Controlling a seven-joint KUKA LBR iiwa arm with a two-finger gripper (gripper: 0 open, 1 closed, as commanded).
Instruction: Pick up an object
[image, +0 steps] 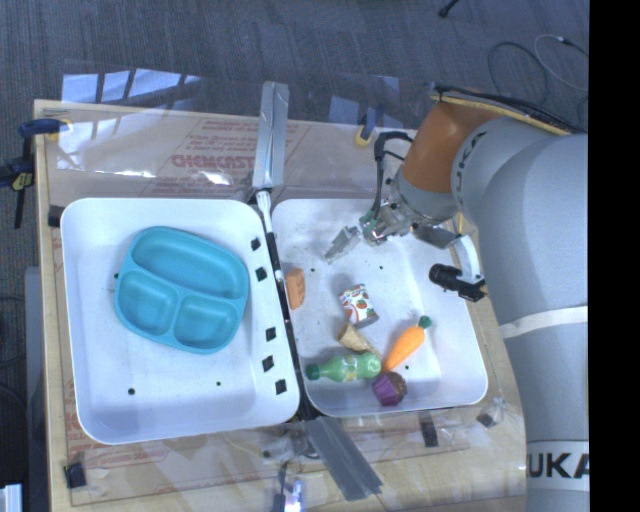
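Gripper (342, 243) hanging over the right bin's (455, 385) bare upper floor; its state: cannot tell.
6 toys are crowding its lower half, 1 carrot (405, 347) included; 1 blue tray (183, 288) is lying left.

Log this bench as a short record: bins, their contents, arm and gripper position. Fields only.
left bin: holds a blue divided plate
right bin: holds toy food
orange piece: at the right bin's left wall
small printed carton: middle of the right bin
carrot: right of the carton, tilted
green bottle: lying near the front edge
purple piece: front edge, below the carrot
gripper: over the right bin's back part, nothing seen between its fingers
arm: reaching in from the right
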